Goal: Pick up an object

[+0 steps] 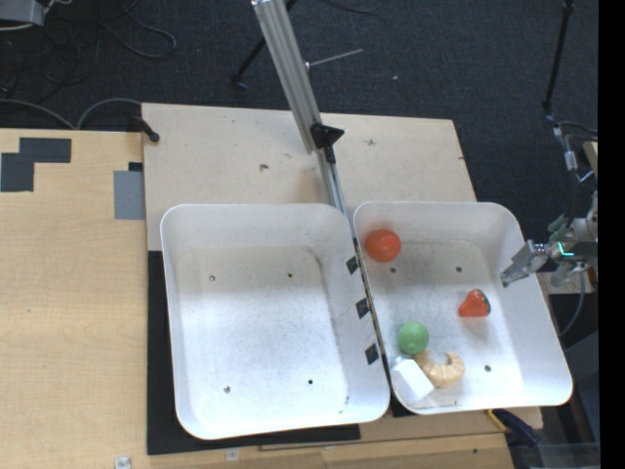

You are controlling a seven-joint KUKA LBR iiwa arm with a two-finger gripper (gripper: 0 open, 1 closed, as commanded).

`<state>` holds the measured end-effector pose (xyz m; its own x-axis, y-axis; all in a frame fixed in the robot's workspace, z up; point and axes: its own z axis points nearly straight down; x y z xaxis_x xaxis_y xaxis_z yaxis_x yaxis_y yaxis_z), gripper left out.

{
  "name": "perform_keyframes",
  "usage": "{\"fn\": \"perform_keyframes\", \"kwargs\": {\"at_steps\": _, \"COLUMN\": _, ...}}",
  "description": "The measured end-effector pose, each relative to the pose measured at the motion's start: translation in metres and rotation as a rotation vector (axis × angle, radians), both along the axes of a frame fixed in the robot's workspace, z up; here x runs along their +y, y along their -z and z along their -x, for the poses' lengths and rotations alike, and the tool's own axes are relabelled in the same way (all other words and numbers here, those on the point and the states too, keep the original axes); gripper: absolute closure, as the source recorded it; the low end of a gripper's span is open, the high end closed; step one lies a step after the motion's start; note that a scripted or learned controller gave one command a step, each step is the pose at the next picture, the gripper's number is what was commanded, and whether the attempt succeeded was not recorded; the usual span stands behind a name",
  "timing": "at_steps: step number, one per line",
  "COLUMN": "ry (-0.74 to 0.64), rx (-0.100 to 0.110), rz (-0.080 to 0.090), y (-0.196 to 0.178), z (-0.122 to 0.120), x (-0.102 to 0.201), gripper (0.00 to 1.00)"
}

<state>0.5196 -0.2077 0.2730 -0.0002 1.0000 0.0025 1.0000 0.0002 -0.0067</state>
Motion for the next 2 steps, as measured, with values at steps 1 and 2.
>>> {"fn": "perform_keyframes", "kwargs": {"at_steps": 1, "ry": 0.001, "rx": -0.004, "rz": 0.001, "y": -0.002, "z": -0.001, "x": 0.0, "gripper": 0.0}}
{"fn": "perform_keyframes", "kwargs": {"at_steps": 2, "ry": 0.0, "rx": 0.002, "rz": -0.001, "y": 0.061, "z": -0.002, "x": 0.006, "gripper": 0.0}}
